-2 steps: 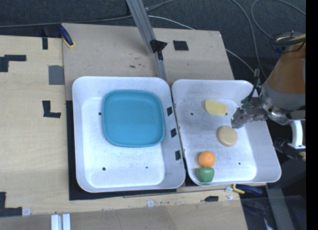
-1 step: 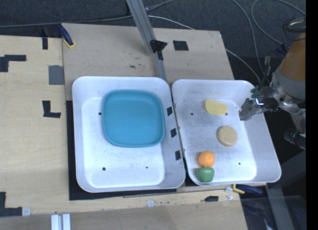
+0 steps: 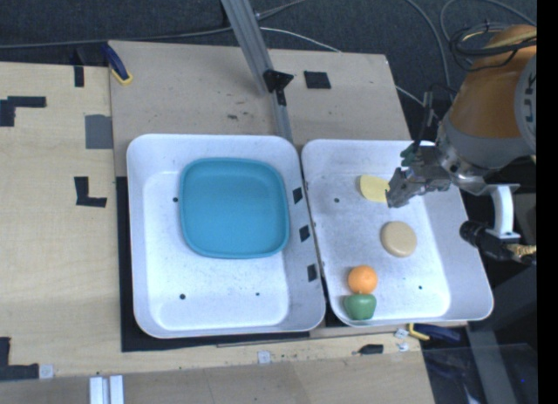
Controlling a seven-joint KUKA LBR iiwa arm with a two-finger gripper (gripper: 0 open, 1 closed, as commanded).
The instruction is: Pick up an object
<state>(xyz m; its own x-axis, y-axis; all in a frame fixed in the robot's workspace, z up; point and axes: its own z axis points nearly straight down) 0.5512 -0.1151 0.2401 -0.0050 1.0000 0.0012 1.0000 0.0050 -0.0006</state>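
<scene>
- Bench (image 3: pixel 209 88) of pale wood bears two shallow white bins side by side, seen from above at a slant.
- Left bin (image 3: pixel 157 306) holds a square blue plate (image 3: pixel 234 208) with rounded corners, lying flat toward the bin's upper middle.
- Right bin (image 3: pixel 436 297) holds four small things, with the arm (image 3: pixel 493 106) reaching in from the right, its orange band above the grey wrist.
- Gripper (image 3: pixel 399 195) is low over the right bin's upper part, just beside the yellow piece; whether its jaws stand apart or together cannot be told, and nothing is seen between them.
- Tan round object (image 3: pixel 398 239) lies below the gripper, slightly oval, with its long axis running roughly left to right.
- Yellow piece (image 3: pixel 373 188) lies flat at the gripper's left, touching or nearly so; its right end is hidden by the gripper, so its long axis is unclear.
- Orange ball (image 3: pixel 362 279) sits near the bin's lower left, with the green object (image 3: pixel 359 306) touching it just below.
</scene>
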